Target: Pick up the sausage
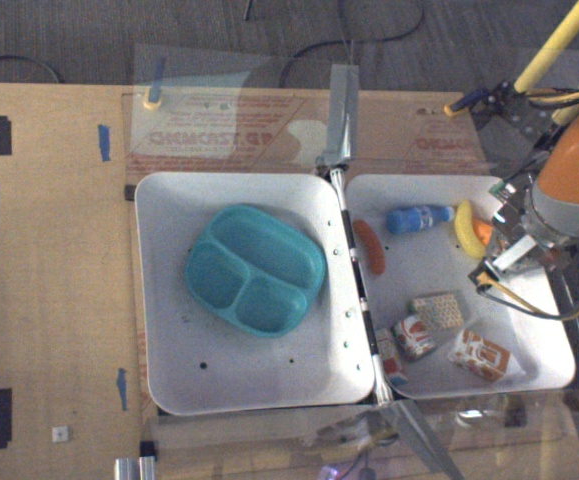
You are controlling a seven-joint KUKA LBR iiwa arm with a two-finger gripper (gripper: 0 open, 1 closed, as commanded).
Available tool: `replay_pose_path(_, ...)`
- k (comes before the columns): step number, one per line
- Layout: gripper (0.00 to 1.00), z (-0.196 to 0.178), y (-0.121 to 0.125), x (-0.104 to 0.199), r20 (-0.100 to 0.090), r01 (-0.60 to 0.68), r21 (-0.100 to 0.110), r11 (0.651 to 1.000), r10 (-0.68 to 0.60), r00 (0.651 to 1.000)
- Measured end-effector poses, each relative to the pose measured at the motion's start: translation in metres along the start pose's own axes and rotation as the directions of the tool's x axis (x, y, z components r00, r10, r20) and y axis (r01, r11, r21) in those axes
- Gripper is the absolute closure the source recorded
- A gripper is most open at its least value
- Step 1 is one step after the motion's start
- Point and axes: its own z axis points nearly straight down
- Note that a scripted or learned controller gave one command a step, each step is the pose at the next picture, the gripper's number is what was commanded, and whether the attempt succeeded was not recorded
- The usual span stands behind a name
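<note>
While the end effector hung over the right-hand part of the right bin, well apart from the sausage, its state (released or clenched) could not be told from the camera view.

Risks noted, as judgement only:
1. Wall clearance. Sausage lay near the bin's left wall, just beside the metal divider btwn the two bins. A descent set too far left could strike wall or divider. A grasp across the item's width would have little room on that side.
2. Obstructions en route. Banana and blue bottle sat btwn end effector and target, with the bottle near the sausage's upper end. A low traverse could knock either one. A nudged bottle could roll into the sausage and shift it.
3. Mis-pick. A small orange item lay touching the banana, close to the end effector. Its colour was similar to the target's, so a poor target estimate could land there instead.
4. Slip. Item was rounded and narrow. An off-centre or misaligned closure would prob. squeeze it out sideways or roll it against the wall.

Target appearance: reddish-orange, short, rounded at both ends, slightly curved. It lay flat on the white bin floor, long axis approx. along the left wall, upper end leaning a little toward that wall. Nothing rested on it and nothing touched it. Surface detail was too small to assess.
</note>
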Motion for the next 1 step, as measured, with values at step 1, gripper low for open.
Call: replay_pose_path(1,1.0,-0.0942,-0.0503,-0.0158,0.005,-0.499,-0.004,0.867,0.499,0.867)
